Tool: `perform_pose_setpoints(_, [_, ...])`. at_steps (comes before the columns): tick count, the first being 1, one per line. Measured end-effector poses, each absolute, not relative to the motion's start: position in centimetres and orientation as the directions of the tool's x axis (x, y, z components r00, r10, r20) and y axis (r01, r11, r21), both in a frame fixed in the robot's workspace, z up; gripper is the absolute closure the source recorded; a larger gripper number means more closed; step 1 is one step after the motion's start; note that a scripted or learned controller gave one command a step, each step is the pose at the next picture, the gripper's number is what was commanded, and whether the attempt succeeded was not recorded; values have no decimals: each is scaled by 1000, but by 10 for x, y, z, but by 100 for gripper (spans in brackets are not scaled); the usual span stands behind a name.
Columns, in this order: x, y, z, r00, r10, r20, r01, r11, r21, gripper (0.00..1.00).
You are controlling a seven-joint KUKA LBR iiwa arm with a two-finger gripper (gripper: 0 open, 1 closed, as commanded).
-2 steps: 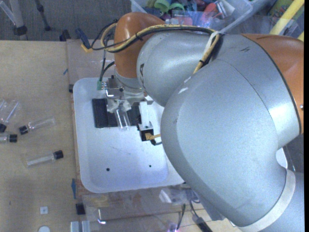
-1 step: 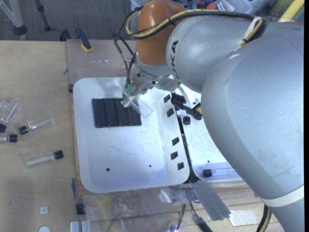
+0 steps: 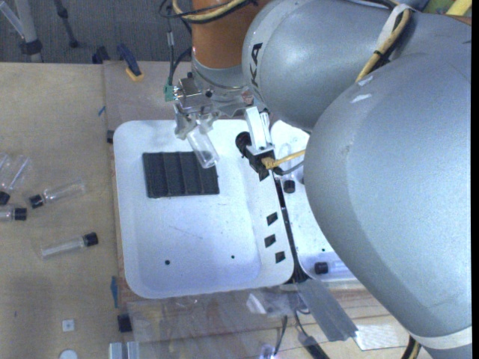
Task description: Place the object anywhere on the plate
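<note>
Bench, tan top, viewed from above at a slant; two shallow white bins side by side, the arm entering from the right.

Nearest: clear plastic clutter and a grey flap at the bench's front edge, below the left bin.

Left margin of bench: several clear vials with black caps, lying loose, well apart from the bins.

Left bin: holds a dark ribbed rectangular plate in its upper half; small dark specks on the bin floor nearer the camera.

Gripper: over the plate's upper right corner. A clear, vial-like object appears to hang tilted from the fingers, its lower end at the plate's edge. Transparency makes the outline uncertain; the fingers appear closed on it.

Right bin: mostly hidden under the arm; a small black item near its front.

Risk, as judged: the object sits at the plate's corner, so a release here could let it roll or tip off onto the bin floor. A tilted, smooth cylinder could also slip early from the grip.

Farthest: blue clamp on the bench's rear edge. Writing: part of black lettering on the arm housing, not readable.
</note>
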State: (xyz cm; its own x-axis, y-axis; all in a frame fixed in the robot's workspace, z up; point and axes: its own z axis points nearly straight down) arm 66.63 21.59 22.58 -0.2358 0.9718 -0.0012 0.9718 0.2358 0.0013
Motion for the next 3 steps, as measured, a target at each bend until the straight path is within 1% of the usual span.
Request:
perform_pose_setpoints(1, [666,209,328,164,986,-1,986,-164,0,100])
perform_pose_setpoints(2, [626,225,325,518,855,-4,855,-518,-4,100])
perform_pose_setpoints(3, [626,225,325,518,855,-4,855,-518,-4,0])
